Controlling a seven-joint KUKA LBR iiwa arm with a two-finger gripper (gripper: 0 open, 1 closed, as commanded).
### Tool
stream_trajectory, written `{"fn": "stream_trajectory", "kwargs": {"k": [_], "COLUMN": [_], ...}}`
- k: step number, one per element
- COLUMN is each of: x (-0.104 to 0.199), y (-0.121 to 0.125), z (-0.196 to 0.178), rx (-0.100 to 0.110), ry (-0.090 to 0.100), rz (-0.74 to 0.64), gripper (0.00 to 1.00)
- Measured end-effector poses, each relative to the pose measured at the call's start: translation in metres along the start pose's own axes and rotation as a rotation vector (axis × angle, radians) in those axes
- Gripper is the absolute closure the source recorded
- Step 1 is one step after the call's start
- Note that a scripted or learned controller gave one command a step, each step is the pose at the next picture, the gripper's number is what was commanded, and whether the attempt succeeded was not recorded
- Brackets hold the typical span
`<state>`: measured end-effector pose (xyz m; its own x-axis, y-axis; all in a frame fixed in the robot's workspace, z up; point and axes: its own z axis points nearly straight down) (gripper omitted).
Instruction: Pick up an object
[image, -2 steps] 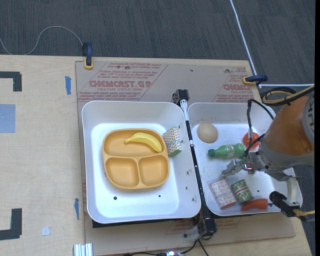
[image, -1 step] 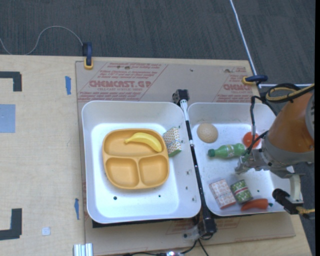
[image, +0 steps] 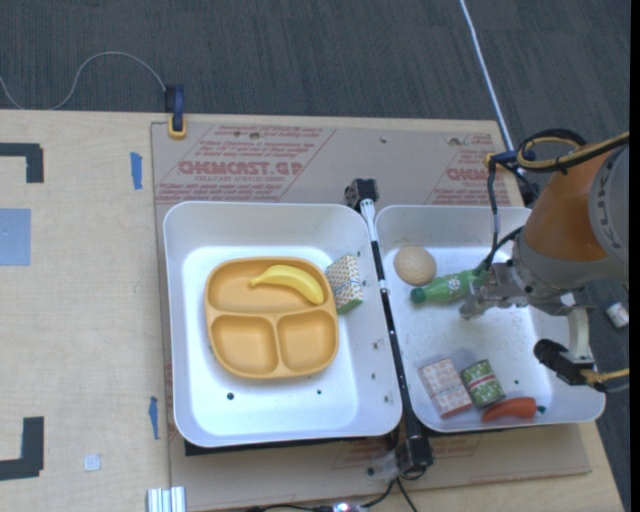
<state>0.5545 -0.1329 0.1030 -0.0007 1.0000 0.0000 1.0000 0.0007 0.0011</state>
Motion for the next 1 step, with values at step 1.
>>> {"fn": "stream_trajectory", "kwargs": {"k": [1], "x": [0.0652], "y": [0.002], "z": [-0.0821], "rx": [-0.001], "ry": [0.001], "rz": [-0.001], "gripper": [1.0]}}
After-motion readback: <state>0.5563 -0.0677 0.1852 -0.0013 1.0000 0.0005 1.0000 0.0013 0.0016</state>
